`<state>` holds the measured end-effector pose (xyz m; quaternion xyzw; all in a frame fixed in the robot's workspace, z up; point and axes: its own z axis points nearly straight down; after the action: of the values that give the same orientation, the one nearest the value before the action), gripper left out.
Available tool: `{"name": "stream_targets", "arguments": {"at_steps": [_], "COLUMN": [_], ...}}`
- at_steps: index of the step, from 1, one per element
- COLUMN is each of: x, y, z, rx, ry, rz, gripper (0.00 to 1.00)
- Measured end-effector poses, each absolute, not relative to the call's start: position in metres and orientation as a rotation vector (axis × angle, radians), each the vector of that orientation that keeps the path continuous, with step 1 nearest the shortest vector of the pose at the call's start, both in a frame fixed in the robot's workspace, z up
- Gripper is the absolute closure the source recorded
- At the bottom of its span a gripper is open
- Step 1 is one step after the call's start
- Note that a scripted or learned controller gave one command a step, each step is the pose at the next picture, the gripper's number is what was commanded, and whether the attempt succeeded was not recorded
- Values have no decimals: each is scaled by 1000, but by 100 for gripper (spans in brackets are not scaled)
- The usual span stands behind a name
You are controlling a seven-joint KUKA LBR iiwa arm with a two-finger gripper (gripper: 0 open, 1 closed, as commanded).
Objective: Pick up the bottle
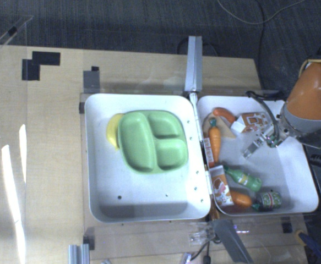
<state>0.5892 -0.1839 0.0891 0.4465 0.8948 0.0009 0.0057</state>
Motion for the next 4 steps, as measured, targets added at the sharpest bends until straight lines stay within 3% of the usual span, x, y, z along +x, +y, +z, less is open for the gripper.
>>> {"name": "stream_targets", "arguments": {"at_steps": [1,2,3,4], "x": [525,494,536,570], "y": [-130,-100,-97,-139], "z": [90,92,91,89], "rx": [1350,1245,1049,1436], "ry": [2824,2851,2943,2779], "rz": [7,0,-7,6], "gripper": [0,0,0,0]}}
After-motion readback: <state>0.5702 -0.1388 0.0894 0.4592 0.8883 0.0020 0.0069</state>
